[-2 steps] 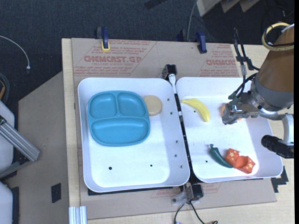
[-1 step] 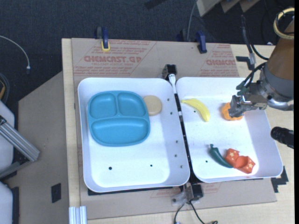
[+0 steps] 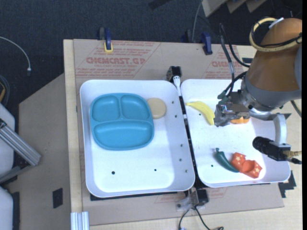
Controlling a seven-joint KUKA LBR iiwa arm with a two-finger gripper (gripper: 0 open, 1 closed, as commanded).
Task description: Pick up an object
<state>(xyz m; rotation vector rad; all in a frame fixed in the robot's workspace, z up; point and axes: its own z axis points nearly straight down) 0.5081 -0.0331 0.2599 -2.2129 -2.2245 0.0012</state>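
Note:
In the right bin lie a yellow banana, an orange piece and a red pepper with a green stem. My gripper hangs low over the bin's upper middle, between the banana and the orange piece, which is partly hidden behind it. The banana lies just left of it. The left bin holds a blue divided plate and a beige round disc.
A black cylindrical part of the arm juts over the right bin's right side, just above the pepper. Clamps and a black fixture sit at the bins' far edge. Cables trail along the right.

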